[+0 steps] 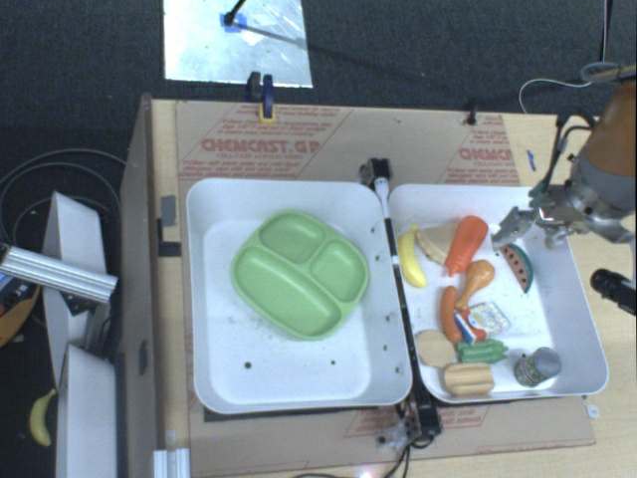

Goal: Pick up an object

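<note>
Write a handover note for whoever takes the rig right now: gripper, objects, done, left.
Gripper: over the right bin's upper right, beside the watermelon slice; nothing visibly held.
Objects: toy food all in the right bin: carrot, banana, hot dog bun, can. Left bin holds the green divided plate.
Done: no pick yet.
Left: grasp and lift one object.

Readable text: red "CHEMCAST GP" print on the brown protective sheet covering the desk, once behind the left bin, once again upper right behind the right bin, partly cut off there. Small white packet in the right bin has red/blue printing, too small to read. Can label: illegible too.
</note>
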{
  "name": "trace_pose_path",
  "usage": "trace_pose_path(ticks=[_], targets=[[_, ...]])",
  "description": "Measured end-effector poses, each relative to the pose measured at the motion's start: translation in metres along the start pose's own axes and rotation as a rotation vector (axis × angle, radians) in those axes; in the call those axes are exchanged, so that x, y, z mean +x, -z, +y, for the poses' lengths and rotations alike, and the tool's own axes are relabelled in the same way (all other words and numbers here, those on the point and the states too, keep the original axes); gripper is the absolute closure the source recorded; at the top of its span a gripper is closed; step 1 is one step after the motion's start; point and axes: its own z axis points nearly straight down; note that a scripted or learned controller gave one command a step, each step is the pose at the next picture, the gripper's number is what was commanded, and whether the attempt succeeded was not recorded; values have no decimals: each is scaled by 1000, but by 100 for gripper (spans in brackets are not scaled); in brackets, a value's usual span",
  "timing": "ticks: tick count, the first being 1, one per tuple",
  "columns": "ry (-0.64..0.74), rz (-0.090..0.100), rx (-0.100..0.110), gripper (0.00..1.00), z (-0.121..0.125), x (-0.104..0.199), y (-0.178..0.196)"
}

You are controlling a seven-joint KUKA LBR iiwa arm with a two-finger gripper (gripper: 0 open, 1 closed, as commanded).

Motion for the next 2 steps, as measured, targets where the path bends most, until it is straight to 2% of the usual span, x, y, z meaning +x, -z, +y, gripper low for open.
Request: trace_pose_path(ticks=[1,2], targets=[[5,2,-7,0,60,27,-134],[2,-1,-6,100,58,25,-119]])
